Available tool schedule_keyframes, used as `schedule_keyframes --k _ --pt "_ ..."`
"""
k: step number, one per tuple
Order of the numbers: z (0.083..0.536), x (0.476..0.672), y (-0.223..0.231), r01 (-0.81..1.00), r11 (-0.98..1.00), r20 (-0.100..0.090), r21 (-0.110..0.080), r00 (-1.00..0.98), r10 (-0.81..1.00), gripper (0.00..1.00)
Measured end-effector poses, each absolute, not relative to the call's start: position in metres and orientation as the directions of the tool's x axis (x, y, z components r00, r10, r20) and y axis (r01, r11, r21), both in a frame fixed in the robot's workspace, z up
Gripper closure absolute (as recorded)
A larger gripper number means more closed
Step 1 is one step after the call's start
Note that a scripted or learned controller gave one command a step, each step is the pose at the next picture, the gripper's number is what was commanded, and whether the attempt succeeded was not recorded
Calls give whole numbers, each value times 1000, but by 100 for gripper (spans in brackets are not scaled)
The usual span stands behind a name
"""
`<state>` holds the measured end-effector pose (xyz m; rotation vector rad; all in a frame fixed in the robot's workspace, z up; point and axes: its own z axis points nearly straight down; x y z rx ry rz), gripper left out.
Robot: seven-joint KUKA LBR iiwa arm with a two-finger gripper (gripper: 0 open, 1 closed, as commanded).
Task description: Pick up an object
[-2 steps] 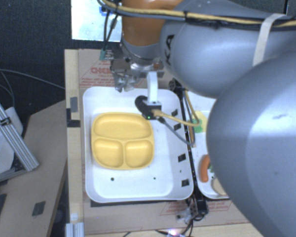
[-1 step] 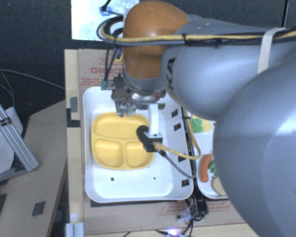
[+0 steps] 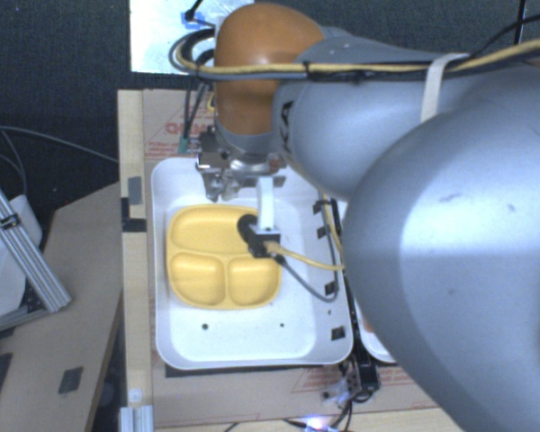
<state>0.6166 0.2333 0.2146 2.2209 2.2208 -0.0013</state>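
Observation:
A yellow divided plate (image 3: 218, 257) with three compartments lies in the left white bin (image 3: 252, 340), toward its upper half. My gripper (image 3: 223, 190) hangs just above the plate's far edge, under the orange wrist band. The arm hides much of the gripper from this angle.
The big grey arm covers the right bin almost entirely; a sliver of its rim (image 3: 375, 351) shows at the lower right. Cardboard (image 3: 162, 133) frames the left bin. The bin floor in front of the plate is bare white. An aluminium frame (image 3: 18, 241) stands off the bench at far left.

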Motion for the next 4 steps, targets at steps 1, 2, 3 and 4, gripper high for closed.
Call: schedule_keyframes --k 1,2,3,4 --pt "157 479 182 1000 -2 -4 -18 2 1000 100" --pt "350 488 235 1000 10 10 16 -10 1000 100" --pt "315 568 210 1000 -2 0 4 2 1000 100" --pt "320 528 207 1000 4 1 -1 -4 1000 100"
